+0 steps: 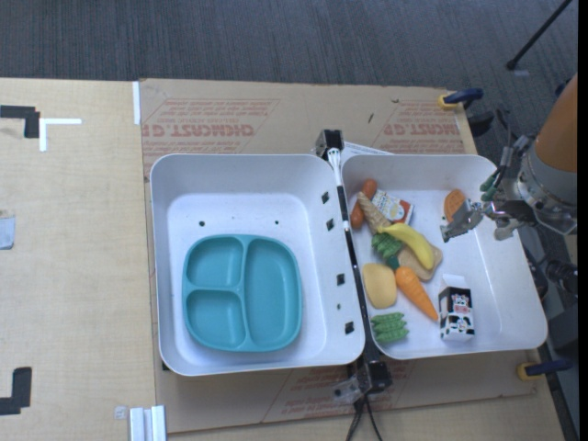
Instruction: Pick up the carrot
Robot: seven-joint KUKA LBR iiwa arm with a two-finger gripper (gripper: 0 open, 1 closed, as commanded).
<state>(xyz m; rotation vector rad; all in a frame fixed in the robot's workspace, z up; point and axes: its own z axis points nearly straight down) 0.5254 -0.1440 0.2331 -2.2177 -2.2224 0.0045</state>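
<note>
Carrot lies in the right bin, near-left part of it, among the pile of toy food. Long axis runs diagonal: thick end up-left by the lemon, tip pointing toward the near right, close to the milk carton. Banana sits just beyond its thick end, touching or nearly so. Green pea pod lies nearer, to the left of the tip.

Gripper hangs over the far-right part of the same bin, fingers spread moderately with nothing between them. A small orange piece lies just beside it on the far side; that is not the target.

Key relation: carrot lies left of and nearer than the gripper, with some bare bin floor between them. My read: the hand needs to travel left and toward the near edge, then turn so the fingers close across the diagonal, not along it. Carton and lemon crowd both ends, so mid-body looks the safest spot. Teal plate in the left bin is uninvolved.
</note>
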